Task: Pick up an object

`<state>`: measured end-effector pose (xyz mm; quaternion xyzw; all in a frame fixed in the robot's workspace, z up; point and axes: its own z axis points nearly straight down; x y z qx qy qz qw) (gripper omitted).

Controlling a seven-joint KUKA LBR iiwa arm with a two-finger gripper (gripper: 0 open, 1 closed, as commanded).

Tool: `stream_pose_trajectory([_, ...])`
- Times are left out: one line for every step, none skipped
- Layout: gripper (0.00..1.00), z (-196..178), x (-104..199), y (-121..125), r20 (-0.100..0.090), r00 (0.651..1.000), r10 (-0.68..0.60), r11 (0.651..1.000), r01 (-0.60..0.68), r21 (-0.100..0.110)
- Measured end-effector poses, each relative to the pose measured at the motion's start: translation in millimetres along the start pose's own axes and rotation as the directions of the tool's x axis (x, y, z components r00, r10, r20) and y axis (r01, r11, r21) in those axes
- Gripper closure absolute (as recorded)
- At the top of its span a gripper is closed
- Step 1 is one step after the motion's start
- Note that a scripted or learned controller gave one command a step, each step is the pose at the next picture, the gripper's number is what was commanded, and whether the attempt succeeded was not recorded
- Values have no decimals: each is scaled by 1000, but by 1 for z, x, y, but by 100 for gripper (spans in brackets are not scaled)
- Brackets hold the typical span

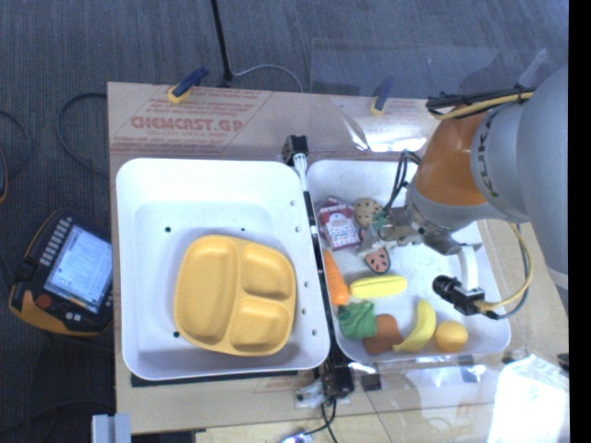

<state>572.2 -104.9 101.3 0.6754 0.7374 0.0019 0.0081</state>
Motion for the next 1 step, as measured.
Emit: stream_pose_trajectory([100, -97, 73, 18, -7, 986, 166, 986, -166, 10])
